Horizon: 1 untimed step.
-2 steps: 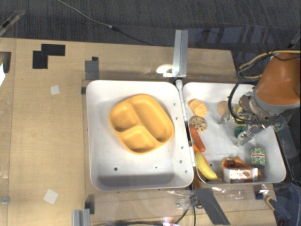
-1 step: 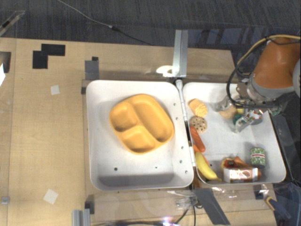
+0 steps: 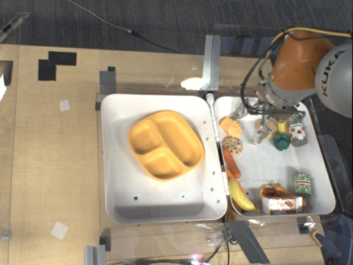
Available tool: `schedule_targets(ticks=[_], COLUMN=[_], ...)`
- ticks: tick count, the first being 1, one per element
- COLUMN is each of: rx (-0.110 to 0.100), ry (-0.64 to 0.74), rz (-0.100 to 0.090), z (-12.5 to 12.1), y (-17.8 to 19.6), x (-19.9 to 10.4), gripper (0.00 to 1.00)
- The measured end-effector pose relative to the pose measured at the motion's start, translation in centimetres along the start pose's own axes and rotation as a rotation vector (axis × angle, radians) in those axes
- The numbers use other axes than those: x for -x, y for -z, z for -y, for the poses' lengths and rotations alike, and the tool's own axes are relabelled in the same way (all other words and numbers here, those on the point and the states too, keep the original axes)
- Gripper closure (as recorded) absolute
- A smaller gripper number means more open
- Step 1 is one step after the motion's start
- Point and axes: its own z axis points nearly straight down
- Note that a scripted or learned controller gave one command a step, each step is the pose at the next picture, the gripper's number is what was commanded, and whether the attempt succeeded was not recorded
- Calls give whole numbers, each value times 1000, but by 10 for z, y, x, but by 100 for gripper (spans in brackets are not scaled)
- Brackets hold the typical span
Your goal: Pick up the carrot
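Carrot (image 3: 232,164) lies along the right bin's (image 3: 322,170) left wall, above the banana (image 3: 240,195). Hand (image 3: 265,131) hovers well apart, fingers narrowly spread, holding nothing

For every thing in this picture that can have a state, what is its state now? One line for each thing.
carrot: lying flat at the left wall of the right bin, not held.
banana: lying flat just below the carrot.
yellow divided plate: right way up in the left bin, nothing in its compartments.
bottle: lying on its side.
small can: standing upright.
claw: over the right bin, apart from the carrot.
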Motion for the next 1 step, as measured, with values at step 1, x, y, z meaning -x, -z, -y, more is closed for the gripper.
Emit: schedule_targets(ticks=[1], rx=[1], ry=[138], rz=[-3], z=[-40], y=[-1], x=[1], gripper=[0])
